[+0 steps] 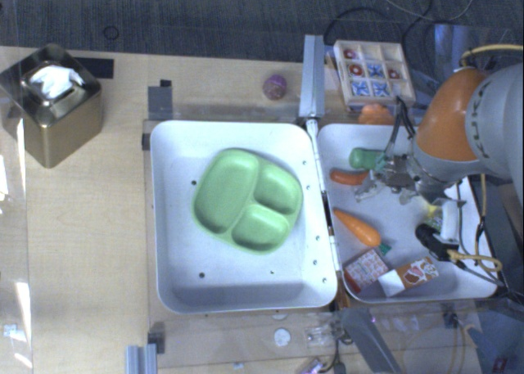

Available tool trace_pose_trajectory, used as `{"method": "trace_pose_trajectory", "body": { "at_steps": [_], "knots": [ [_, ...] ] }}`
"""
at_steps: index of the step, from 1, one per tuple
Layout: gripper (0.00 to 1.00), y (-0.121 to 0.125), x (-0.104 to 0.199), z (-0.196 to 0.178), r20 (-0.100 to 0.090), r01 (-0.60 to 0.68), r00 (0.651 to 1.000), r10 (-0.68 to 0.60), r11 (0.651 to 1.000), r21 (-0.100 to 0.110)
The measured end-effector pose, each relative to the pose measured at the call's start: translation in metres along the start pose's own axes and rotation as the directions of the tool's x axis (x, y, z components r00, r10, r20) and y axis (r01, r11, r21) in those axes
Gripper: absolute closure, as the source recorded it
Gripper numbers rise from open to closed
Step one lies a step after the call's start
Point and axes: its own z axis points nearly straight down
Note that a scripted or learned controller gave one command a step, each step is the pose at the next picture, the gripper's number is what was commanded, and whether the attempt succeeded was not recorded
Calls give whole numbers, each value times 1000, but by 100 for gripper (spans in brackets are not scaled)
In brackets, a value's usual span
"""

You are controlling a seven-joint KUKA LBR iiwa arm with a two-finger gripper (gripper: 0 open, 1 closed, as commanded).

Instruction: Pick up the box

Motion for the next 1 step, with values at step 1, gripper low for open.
{"method": "trace_pose_trajectory", "body": {
  "at_steps": [1],
  "knots": [
    [0, 60, 37, -82, 0, -88, 996, 88, 996, 15]
  ]
}}
